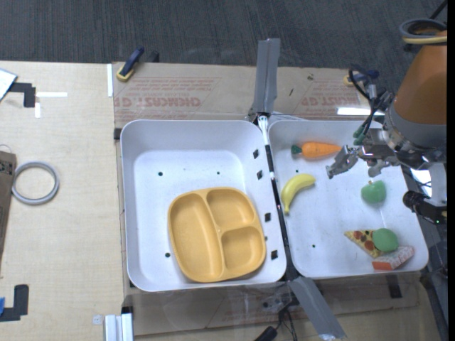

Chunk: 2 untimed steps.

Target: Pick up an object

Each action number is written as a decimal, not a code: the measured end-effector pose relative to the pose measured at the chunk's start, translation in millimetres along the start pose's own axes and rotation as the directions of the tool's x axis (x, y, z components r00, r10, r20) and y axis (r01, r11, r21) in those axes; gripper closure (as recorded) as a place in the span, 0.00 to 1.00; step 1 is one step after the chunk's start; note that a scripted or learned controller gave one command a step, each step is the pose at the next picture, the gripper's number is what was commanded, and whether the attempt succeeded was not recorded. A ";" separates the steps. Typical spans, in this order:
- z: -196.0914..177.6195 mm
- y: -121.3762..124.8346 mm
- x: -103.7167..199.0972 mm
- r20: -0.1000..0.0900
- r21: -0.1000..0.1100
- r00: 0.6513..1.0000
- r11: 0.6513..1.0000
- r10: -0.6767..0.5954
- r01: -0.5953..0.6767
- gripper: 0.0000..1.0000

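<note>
The right bin (313, 261) holds an orange carrot (318, 149) at the back, a yellow banana (295, 188) near its left wall and a small green fruit (373, 192) toward the right. At the front right lie a pizza slice (362, 241), a green ball (385, 239) and a red-and-white piece (394, 259). My gripper (359, 166) hangs over the bin's back right, just right of the carrot and just above the green fruit. It is open, with nothing between its fingers (341, 165).
A yellow divided plate (217, 231) lies in the left bin (142, 190). A roll of tape (33, 182) rests on the bench at far left. A blue and yellow clamp (130, 62) sits behind the bins on cardboard (185, 94).
</note>
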<state>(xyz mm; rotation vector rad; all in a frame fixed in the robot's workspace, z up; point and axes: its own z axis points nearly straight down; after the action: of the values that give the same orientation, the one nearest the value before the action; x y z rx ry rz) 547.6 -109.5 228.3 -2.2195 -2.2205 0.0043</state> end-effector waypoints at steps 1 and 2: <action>4.7 -33.0 -64.8 0.000 -0.002 0.978 0.978 -0.207 0.207 0.00; 127.0 -51.8 -104.9 0.002 -0.005 0.919 0.919 -0.394 0.394 0.00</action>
<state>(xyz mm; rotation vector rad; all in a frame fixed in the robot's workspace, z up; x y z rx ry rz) 495.4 -214.6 101.5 -1.7289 -2.6251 -0.0009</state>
